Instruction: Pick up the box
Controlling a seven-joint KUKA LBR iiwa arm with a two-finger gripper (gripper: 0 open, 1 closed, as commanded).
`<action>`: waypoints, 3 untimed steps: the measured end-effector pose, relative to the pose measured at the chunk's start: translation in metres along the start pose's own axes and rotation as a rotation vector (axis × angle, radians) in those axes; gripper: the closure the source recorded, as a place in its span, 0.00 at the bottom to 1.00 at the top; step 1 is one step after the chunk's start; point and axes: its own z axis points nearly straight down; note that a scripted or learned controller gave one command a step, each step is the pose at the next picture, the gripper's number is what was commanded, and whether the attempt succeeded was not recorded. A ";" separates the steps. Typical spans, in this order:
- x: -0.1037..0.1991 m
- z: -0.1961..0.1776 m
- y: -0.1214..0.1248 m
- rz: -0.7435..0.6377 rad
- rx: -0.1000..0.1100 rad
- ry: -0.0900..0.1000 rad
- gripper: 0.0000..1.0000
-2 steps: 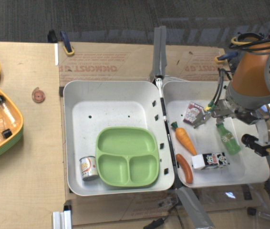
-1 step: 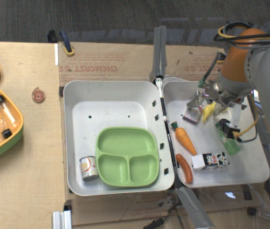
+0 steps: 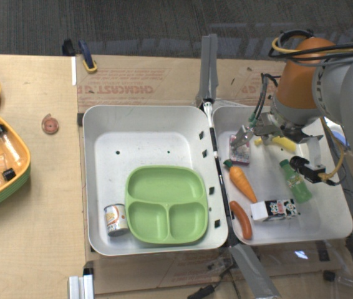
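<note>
A tan wooden bench (image 3: 33,229) is carrying two shallow white bins side by side. The left bin (image 3: 95,167) is sitting near the middle of the bench, and the right bin (image 3: 332,226) is lying just beside it toward the bench's right edge, their rims meeting along a grey divider. A sheet of brown cardboard (image 3: 139,83) with red print is lying flat along the far edge behind both bins. At the bench's left edge, a stack of orange and green trays (image 3: 5,173) is resting, holding small vials. A small round pinkish disc (image 3: 51,124) is lying on bare wood between the trays and the left bin.
</note>
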 end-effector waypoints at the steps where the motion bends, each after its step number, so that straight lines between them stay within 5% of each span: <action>1: -0.058 0.000 -0.056 0.188 0.001 0.000 0.00; 2: -0.023 0.000 -0.029 0.114 -0.001 -0.001 0.00; 3: -0.009 0.001 0.032 -0.185 0.000 -0.001 0.00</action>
